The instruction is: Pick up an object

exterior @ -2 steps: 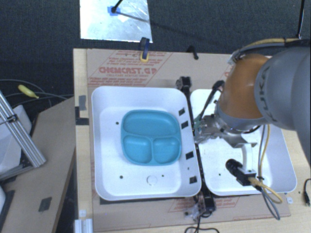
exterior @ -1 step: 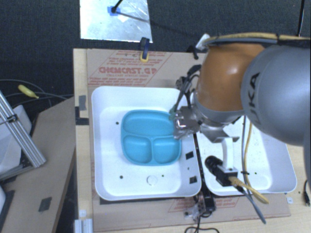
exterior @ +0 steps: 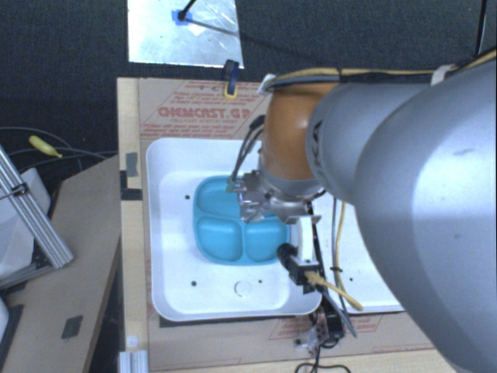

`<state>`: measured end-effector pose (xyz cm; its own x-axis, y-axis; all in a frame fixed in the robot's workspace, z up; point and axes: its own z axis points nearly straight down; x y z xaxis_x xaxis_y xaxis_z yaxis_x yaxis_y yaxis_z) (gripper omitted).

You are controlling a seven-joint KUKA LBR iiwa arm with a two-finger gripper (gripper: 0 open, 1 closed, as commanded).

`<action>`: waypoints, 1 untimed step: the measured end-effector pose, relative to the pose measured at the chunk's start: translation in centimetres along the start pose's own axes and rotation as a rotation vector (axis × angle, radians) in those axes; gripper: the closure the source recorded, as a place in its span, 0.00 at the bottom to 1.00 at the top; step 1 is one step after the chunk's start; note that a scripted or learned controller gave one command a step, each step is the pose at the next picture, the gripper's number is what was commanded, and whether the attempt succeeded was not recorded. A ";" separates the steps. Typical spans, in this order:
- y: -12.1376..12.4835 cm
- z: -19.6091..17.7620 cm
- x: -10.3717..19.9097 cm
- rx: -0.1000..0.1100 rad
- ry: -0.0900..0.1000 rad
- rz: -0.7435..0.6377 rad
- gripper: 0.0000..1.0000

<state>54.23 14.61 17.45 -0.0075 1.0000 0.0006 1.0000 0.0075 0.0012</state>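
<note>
Set above the bench [exterior: 194, 103], fixed, looking down at a slant onto the left white bin [exterior: 175, 208] and a strip of the right bin [exterior: 365, 286]. Close enough that the grey arm [exterior: 411, 200], reaching in from the right, blocks much of the frame. Dark floor at the far, upper edge.

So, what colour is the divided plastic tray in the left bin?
Light blue, clearest in the camera view.
</note>
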 end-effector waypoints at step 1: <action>-2.3 -19.7 2.9 -0.016 0.007 -0.001 1.00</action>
<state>51.87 17.47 37.13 -0.0087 0.9999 0.0080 0.9998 0.0085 0.0168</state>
